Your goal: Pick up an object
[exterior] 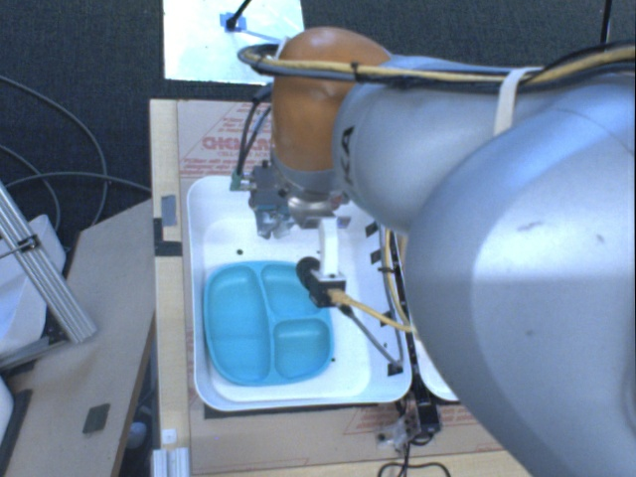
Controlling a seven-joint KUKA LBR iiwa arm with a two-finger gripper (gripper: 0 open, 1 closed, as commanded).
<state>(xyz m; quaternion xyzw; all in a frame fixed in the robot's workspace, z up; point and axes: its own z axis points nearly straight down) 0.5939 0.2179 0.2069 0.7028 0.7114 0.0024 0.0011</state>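
1. Camera view: a light blue tray with three sections lies flat in the white bin.
2. The gripper hangs by the tray's far edge. I cannot tell if it is spread or pressed together.

Dark grey carpet floor all round. Bright white sheet lying on it at top. Brown cardboard-faced worktop with red print, centre. Tan side board at left, small dark block on it. Slanted aluminium rail far left. Thin black cables looping over carpet.
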